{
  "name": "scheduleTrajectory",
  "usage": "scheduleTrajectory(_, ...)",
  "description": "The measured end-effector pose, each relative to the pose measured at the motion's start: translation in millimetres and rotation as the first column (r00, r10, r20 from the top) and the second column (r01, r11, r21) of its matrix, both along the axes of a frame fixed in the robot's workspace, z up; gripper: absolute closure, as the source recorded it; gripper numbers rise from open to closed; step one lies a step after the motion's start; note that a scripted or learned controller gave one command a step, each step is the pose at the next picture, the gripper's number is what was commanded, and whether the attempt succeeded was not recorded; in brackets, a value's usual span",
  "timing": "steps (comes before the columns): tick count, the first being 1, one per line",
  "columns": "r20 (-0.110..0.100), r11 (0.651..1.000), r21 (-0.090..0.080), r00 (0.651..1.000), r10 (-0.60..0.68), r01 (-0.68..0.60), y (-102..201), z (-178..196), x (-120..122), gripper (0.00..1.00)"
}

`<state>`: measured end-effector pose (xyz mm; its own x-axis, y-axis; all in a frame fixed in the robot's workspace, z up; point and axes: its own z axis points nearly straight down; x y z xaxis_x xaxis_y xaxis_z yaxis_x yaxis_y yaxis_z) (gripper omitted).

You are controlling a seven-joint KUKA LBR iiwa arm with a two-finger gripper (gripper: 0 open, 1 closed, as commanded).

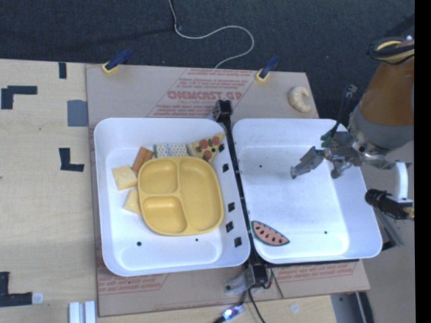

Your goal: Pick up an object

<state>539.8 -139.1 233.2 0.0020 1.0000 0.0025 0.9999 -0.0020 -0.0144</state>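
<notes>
My gripper (322, 169) hangs over the right half of the right bin (289, 200), its two fingers spread apart with nothing between them. A watermelon-slice toy (269, 235) lies at the front left corner of that bin, well away from the gripper. In the left bin (114, 200) a yellow divided plate (180, 195) sits in the middle. Beside the plate on its left lie pale cracker-like pieces (125, 177) and a brown one (141, 159). A pizza-slice toy (207, 145) and a small patterned piece (170, 151) lie behind the plate.
A cardboard sheet (195, 93) lies under both bins, held by two clips at its back edge. A tan lump (301, 98) rests on the cardboard behind the right bin. A thin cable (215, 36) loops across the dark floor beyond.
</notes>
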Motion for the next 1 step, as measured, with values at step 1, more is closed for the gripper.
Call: scheduleTrajectory(1, 0.012, 1.000, -0.002, 1.000, 0.003, -0.003, 0.2, 6.7, 2.5, 0.00)
